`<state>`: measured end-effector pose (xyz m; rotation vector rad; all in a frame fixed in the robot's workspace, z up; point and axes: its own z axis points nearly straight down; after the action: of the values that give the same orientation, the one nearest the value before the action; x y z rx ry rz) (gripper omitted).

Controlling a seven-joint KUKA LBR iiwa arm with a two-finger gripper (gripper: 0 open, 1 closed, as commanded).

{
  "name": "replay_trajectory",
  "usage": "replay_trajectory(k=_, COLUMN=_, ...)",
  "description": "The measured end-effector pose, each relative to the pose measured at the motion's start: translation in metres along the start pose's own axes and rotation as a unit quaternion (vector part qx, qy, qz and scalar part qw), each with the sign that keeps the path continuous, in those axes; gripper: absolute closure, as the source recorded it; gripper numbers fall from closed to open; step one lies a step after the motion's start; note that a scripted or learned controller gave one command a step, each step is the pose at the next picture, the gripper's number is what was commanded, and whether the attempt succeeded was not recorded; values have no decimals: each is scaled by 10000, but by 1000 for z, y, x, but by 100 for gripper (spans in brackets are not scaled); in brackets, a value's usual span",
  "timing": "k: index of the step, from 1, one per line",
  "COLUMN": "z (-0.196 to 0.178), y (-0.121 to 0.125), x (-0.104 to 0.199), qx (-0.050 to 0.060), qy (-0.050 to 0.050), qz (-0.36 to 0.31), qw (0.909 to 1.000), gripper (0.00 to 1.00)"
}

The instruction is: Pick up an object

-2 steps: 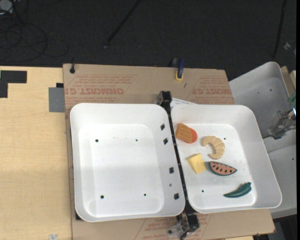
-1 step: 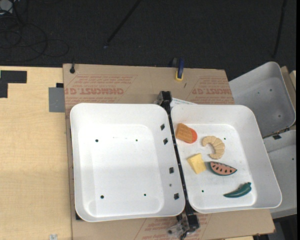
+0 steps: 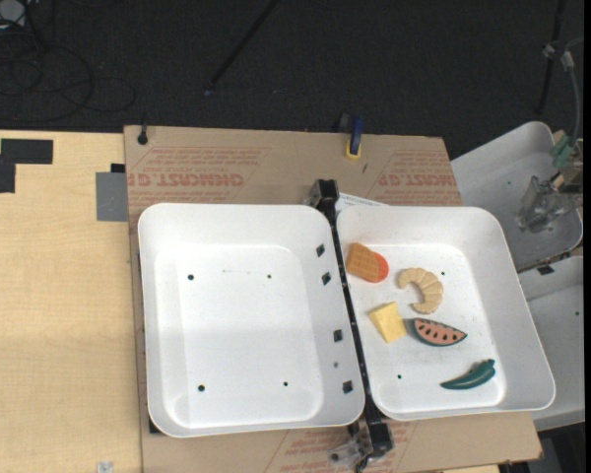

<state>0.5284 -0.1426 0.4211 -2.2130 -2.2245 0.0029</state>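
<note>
2 shallow white bins were seen side by side on a brown cardboard sheet (image 3: 227, 166) laid over the pale wooden tabletop (image 3: 49, 313). The left bin (image 3: 236, 333) was set touching the right bin (image 3: 473, 254) along a shared middle edge, where black clips (image 3: 326, 197) were seen. A small blue and yellow clamp (image 3: 354, 138) was fixed at the far edge of the cardboard.

5 toy food pieces were seen lying in the right bin, all toward its left and near parts. An orange piece (image 3: 367, 263) was placed closest to the shared edge, at the far side. A croissant (image 3: 421, 288) was found just to its right, apart from it. A yellow block (image 3: 387, 322) lay nearer the camera, with a watermelon slice (image 3: 438, 334) just beside it on the right. A green pepper (image 3: 470, 374) lay alone near the front right corner.

The gripper (image 3: 544, 205) appeared as a pale metal shape at the view's right, outside the right bin and well apart from all 5 pieces. Nothing was seen held by it, and whether it was open or closed could not be told.
</note>
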Motion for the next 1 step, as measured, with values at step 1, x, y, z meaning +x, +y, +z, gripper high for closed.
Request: replay_trajectory(k=1, z=-86, y=-55, x=-44, qx=-33, qy=-18, qz=39, qw=10000, gripper=100)
